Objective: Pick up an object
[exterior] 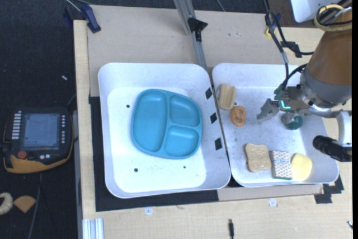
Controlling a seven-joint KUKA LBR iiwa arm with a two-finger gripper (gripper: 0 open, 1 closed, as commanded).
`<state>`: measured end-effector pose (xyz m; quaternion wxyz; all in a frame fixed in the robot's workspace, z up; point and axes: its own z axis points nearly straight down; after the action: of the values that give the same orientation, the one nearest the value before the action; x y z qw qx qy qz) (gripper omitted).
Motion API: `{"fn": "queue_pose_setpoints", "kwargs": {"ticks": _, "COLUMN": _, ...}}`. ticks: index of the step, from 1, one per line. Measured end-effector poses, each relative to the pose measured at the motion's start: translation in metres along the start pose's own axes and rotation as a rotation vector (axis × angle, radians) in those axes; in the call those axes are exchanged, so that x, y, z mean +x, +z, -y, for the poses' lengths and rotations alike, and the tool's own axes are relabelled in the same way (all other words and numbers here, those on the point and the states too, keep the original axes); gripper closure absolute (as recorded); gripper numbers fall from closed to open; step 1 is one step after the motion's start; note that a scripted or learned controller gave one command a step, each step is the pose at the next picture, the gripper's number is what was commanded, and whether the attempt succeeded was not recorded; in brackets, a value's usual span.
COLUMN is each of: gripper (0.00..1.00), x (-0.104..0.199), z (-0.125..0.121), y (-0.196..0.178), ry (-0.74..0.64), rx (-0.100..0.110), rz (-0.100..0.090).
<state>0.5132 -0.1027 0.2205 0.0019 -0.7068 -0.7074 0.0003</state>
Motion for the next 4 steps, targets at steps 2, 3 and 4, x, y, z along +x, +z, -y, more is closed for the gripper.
{"fn": "queue_pose_setpoints", "kwargs": {"ticks": 2, "gripper": 0.0, "x": -0.004, "z": 0.005, "y": 0.044, "ry": 0.001, "rx": 0.004, "rz": 0.0}}
{"fn": "queue_pose_setpoints", "kwargs": {"ticks": 3, "gripper": 0.0, "x": -0.003, "z": 0.007, "y": 0.107, "ry": 0.001, "rx": 0.005, "rz": -0.001}}
{"fn": "queue_pose_setpoints", "kwargs": {"ticks": 4, "gripper": 0.0, "x": -0.002, "z": 0.007, "y": 0.135, "ry": 0.0, "rx": -0.003, "rz": 0.0}}
